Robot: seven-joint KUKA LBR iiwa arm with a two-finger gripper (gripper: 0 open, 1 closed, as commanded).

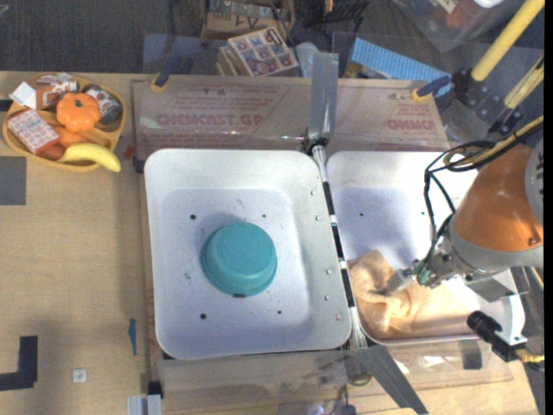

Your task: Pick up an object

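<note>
Crumpled tan cloth (393, 305) lies in right bin's (380, 188) near corner

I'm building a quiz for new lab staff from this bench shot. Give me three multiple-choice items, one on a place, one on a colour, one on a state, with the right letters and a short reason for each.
1. Where does the bowl lie?
A. In the left bin
B. In the right bin
C. On the bench outside both bins

2. What colour is the bowl?
A. Red
B. Teal
C. Black

3. How does the bowl sit?
A. Upright, opening up
B. On its side
C. Upside down, base up

Answers:
1 A: the bowl rests near the middle of the left bin, while the right bin holds a tan cloth where the gripper reaches.
2 B: its whole surface is blue-green.
3 C: a flat round base faces the camera and no hollow shows.
</note>
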